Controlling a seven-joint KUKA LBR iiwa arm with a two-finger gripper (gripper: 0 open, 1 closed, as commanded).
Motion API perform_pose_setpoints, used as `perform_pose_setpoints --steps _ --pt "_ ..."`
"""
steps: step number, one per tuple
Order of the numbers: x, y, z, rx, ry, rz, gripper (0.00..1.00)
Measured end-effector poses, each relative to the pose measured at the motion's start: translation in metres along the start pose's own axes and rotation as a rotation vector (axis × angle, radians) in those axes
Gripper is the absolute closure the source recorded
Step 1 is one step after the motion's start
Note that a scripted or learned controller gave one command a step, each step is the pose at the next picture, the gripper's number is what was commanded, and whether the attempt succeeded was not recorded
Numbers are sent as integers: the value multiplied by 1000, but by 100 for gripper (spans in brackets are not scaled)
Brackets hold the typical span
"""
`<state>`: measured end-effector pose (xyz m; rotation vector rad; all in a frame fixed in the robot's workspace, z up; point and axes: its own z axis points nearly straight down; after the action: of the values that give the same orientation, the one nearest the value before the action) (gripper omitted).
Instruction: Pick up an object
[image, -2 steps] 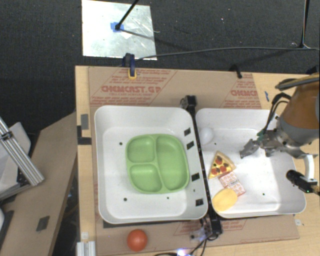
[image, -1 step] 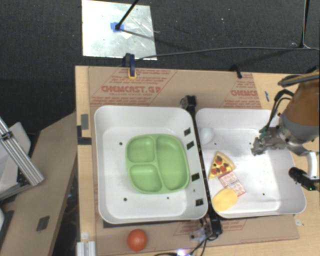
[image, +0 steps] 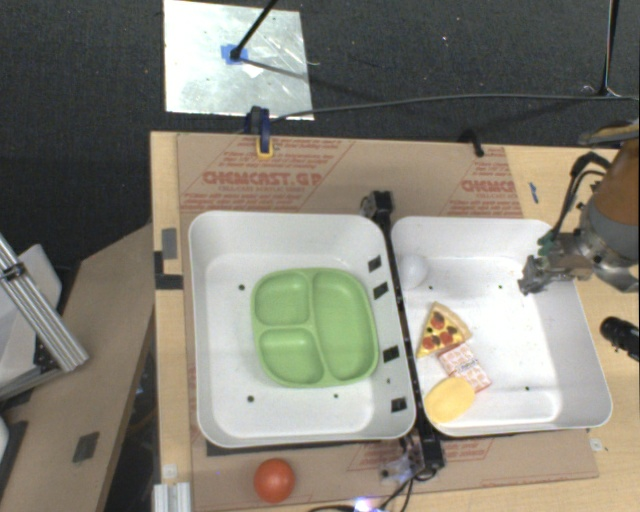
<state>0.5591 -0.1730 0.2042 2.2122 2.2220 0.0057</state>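
An orange ball (image: 274, 479) sits on the bench below the left bin (image: 215, 250), which holds a green divided plate (image: 315, 326). In the right bin (image: 590, 380), a pizza slice (image: 441, 331), tip toward the far wall, lies above a patterned packet (image: 468, 366) and yellow piece (image: 449, 400). The gripper (image: 532, 274) hovers well apart; whether it grips anything cannot be told.

Off to the sides of the worktop (image: 330, 165), plenty sitting around the bins.

A red ball (image: 274, 479) rests on the near edge, a blue-and-yellow clamp (image: 260, 131) grips the far edge, and beyond it a shiny foil sheet (image: 238, 58) lies on dark cloth. Aluminium framing (image: 40, 315) angles in at far left.
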Motion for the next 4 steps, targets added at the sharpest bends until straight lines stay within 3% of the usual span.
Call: perform_pose_setpoints --steps 1,4 --pt "0 2 -54 -1 0 0 100" --pt "168 -21 -41 7 4 -5 100"
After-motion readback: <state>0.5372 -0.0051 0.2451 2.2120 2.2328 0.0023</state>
